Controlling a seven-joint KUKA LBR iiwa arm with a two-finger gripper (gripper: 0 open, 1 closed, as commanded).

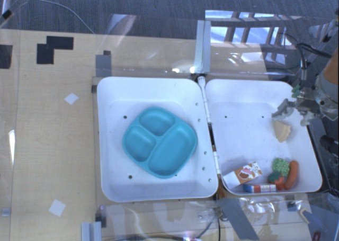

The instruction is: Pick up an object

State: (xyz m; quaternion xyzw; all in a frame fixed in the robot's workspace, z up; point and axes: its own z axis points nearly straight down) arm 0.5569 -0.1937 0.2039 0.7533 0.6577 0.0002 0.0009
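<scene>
A pale wedge-shaped piece (283, 131) lies at three o'clock in the right bin (249, 97), just below the pincer (294, 108), whose state I cannot tell. It looks light and stiff; grip its flat sides. Toy foods (280, 173) cluster at five o'clock, well apart.

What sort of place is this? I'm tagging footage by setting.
Probably a robotics lab's bin-picking bench. Two white bins sit side by side, the left bin holding a blue divided plate and the right bin holding toy food, with a robot arm's end effector over it.
</scene>
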